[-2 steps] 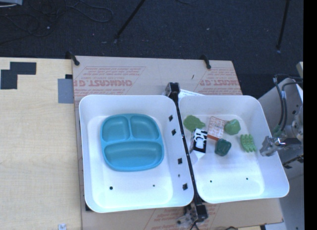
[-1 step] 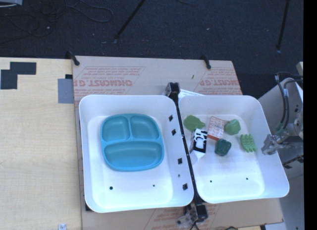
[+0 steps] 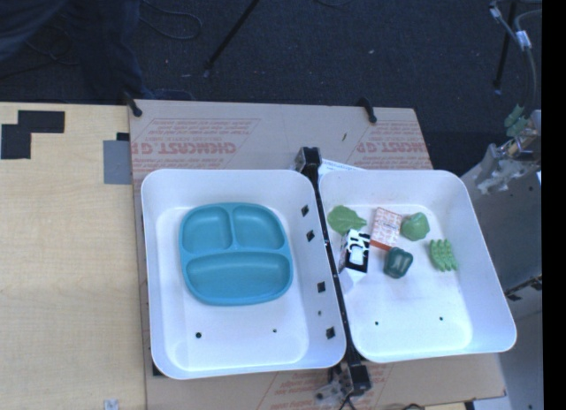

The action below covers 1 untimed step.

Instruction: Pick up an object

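Observation:
The right bin [image 3: 424,329] holds several small objects in its far half. A green leafy piece [image 3: 345,218] lies near the divider. Beside it are a red and white packet [image 3: 386,227] and a round green item [image 3: 414,225]. A dark green pepper-like object [image 3: 398,262] sits in front of the packet. A pale green ridged piece [image 3: 442,255] lies towards the right wall. A black and white item [image 3: 356,251] rests against the divider. A grey part of the arm [image 3: 502,172] juts in at the right edge, outside the bin.
The left bin [image 3: 168,329] holds a blue divided plate [image 3: 236,252]. Both bins rest on brown cardboard [image 3: 221,139] on a pale wooden bench [image 3: 62,267]. A black clip strip [image 3: 323,258] runs between the bins. Cables hang at the upper right [image 3: 522,37].

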Tool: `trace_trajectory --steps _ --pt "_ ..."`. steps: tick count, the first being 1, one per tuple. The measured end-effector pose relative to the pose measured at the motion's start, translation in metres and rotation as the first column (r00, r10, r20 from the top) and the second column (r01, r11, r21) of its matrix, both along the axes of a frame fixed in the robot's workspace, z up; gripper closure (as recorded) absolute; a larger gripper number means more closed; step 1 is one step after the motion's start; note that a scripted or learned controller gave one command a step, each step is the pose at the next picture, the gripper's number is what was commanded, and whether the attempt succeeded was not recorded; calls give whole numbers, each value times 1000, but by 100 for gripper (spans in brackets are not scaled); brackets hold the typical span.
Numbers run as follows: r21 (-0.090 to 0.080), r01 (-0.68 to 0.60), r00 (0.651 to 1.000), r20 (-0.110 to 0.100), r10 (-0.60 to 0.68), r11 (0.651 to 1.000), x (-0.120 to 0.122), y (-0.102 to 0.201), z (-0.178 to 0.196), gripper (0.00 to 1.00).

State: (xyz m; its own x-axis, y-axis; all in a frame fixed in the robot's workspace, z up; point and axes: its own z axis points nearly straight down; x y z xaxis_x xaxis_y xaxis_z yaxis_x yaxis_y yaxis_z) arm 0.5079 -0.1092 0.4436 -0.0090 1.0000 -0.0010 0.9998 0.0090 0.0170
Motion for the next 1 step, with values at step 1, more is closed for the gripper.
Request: trace_trajectory --steps 1 --pt "-1 3 1000 -20 -3 1000 -2 -3 1 100"
